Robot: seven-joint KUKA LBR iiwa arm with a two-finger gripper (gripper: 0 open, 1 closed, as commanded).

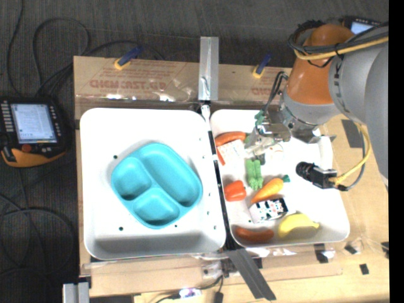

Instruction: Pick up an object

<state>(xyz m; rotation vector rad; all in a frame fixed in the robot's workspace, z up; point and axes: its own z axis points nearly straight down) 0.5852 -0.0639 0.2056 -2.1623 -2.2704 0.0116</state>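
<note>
The right bin (334,223) holds the objects: a carrot (268,189) near its middle, a green piece (254,173) just left of it, a small red-orange item (234,190) by the left wall, a yellow banana (297,225) and a patterned card (267,208) toward the lower edge. The jaws (264,139) hang over the bin's upper part, above the green piece — whether they are apart or together I cannot tell. The grey arm (353,62) enters from the upper right. The left bin (101,137) carries a blue divided tray (156,184). Both bins sit on the table (95,74).
</note>
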